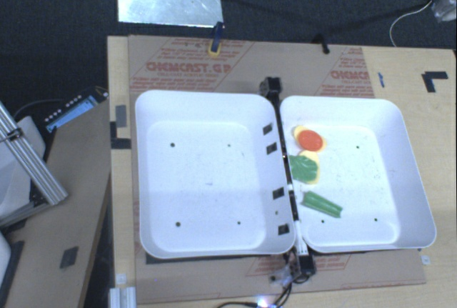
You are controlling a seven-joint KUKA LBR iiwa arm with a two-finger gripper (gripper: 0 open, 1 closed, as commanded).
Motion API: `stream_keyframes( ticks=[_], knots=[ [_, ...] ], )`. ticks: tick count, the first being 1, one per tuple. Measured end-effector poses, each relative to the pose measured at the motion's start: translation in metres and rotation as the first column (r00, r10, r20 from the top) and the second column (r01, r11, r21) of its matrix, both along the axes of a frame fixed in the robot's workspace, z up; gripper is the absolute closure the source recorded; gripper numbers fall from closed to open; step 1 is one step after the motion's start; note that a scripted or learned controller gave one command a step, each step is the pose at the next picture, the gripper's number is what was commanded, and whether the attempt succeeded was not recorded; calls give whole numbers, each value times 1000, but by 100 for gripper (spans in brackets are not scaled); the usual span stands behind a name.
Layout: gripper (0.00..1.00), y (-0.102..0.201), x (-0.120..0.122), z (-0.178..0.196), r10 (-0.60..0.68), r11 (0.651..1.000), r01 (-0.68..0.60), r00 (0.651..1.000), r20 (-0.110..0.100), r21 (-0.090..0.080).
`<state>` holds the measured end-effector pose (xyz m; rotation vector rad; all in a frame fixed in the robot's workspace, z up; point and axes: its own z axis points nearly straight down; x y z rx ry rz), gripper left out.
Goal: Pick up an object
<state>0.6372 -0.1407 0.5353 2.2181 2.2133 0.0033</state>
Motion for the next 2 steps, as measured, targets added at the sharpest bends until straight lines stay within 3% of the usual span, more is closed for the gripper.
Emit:
stream_keyframes(
  ticks=[1,2],
  knots=[
    [100,-16,-140,3,-2,1000,2,1000,-1,3],
    [100,-68,-60,0,1,1000,-1,1000,-1,0]
  ],
)
